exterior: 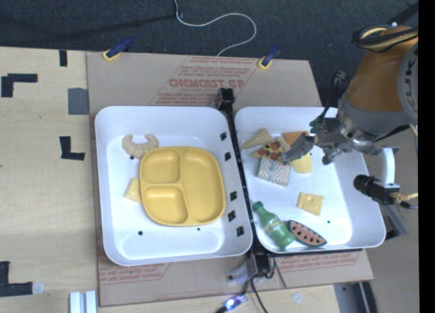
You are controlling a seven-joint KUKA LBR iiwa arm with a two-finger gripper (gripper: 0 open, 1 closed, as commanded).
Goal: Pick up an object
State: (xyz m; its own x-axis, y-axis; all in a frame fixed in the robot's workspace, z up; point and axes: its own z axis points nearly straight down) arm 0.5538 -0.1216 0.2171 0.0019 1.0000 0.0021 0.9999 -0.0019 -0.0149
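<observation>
My gripper point(313, 151) hangs over the upper middle of the right bin point(340, 169), open, with nothing seen between its fingers. Its left finger point(296, 149) points down-left over a yellow piece point(304, 164) and an orange wedge point(293, 138). Just left of it lie a pizza slice point(274, 149), a tan wedge point(256, 138) and a speckled square cracker point(273, 172). Lower in this bin are a cheese square point(310, 202), a green bottle point(273, 225) and a watermelon slice point(308, 233).
The left bin point(112, 223) holds a yellow divided plate point(182, 185), a curled tan pastry point(138, 144) and a yellow wedge point(132, 189). A black divider point(234, 169) runs between the bins. The arm's body point(380, 94) stands over the right bin's far right side.
</observation>
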